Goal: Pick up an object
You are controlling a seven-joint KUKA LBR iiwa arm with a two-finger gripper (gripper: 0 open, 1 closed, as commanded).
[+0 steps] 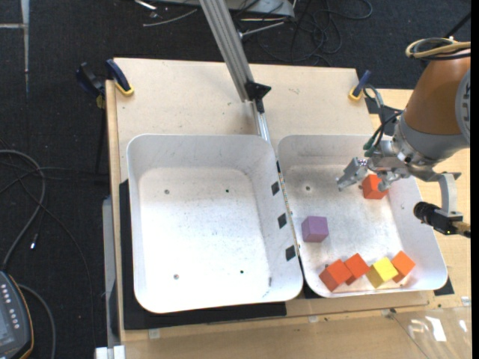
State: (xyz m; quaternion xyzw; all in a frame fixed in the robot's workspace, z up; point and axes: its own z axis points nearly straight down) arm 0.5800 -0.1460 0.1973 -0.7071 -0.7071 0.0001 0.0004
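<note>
hovering end effector [364, 173], grip state unclear, touching orange block [373, 187], right bin [419, 230]

Matt wooden bench [194, 103], speckled white plastic bins [142, 155], bare metal gripper [364, 172].

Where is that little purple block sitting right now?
The purple block lies in the right bin, near its middle, on its own. The gripper is farther back and to the right, and a row of orange and yellow blocks lines the bin's front edge.

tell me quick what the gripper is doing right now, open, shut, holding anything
Gripper: over the right bin, right at an orange block; open or shut cannot be told.
</note>
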